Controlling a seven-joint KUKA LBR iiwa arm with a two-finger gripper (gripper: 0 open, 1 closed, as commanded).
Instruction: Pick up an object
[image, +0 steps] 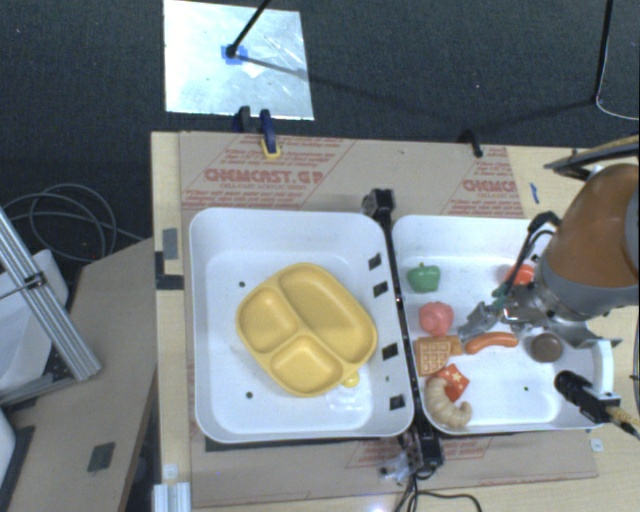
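The gripper (484, 318) hangs low over the sausage (491, 343), probably to grab it; its grip state is unclear.

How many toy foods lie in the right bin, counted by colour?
Green: 1, pepper
Pink: 1, peach
Orange: 2, sausage, waffle
Red: 1, packet
Tan: 1, croissant
Brown: 1, round piece
Total: 7

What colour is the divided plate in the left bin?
The divided plate is yellow, seen clearly in the camera view.
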